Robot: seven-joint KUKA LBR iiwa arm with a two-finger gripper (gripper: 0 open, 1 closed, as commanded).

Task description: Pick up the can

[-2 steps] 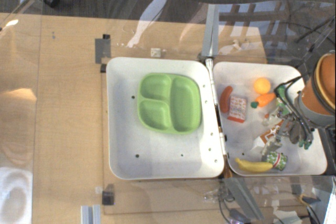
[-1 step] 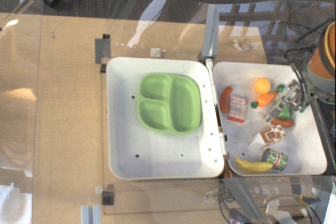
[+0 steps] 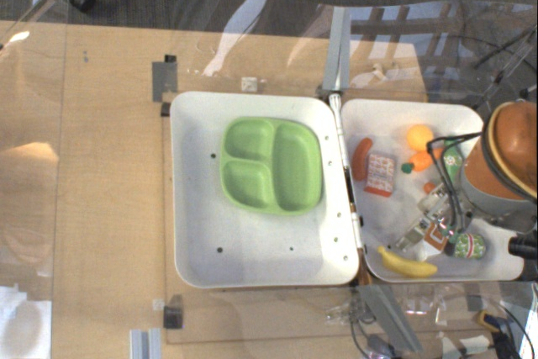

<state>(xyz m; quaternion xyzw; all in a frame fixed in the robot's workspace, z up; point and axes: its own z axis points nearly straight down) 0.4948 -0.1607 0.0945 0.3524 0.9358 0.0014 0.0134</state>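
Banana (image 3: 407, 264) lies yellow along the near wall of the right bin (image 3: 370, 118). Just right of the banana, the can (image 3: 467, 245) rests on its side, green-labelled with a white band, its left end touching the gripper (image 3: 430, 224). Whether the gripper is clenched or released cannot be told; cables and the arm (image 3: 504, 160) blur it. Beyond the banana sit a red packet (image 3: 381, 174), an orange ball (image 3: 419, 136) and a red sausage-shaped piece (image 3: 361, 158). Left of the banana, the left bin (image 3: 193, 248) holds a green divided plate (image 3: 272, 165), with bare floor around it.
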